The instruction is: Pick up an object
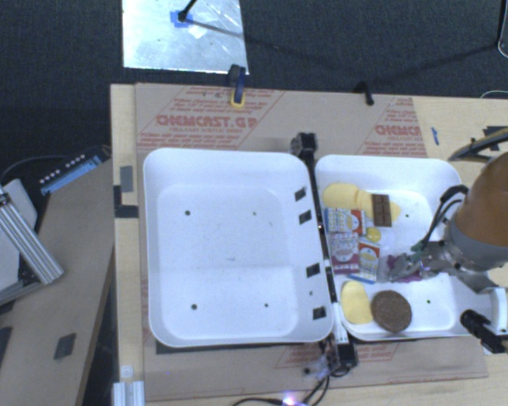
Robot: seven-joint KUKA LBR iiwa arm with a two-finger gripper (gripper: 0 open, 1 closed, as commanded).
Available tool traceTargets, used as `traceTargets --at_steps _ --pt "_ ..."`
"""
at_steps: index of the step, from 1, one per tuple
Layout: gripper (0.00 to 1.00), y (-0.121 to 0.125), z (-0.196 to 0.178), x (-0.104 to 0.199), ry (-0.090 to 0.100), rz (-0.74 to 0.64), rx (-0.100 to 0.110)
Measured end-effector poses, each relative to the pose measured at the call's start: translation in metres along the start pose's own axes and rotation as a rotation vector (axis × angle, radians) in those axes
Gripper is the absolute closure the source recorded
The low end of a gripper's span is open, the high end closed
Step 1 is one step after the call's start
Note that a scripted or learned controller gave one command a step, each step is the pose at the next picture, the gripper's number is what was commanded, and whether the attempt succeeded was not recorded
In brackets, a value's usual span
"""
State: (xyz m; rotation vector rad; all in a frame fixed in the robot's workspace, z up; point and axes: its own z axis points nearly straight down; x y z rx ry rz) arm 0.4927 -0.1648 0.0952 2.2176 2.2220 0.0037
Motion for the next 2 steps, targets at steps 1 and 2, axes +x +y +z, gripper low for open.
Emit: traceTargets --at_steps 1,2 --pt "1.0 0.084 0.009 0.043 -0.002 -0.008 -0.006" --pt "1.0 0.083 0.008 0.074 -0.003 0.001 0.003"
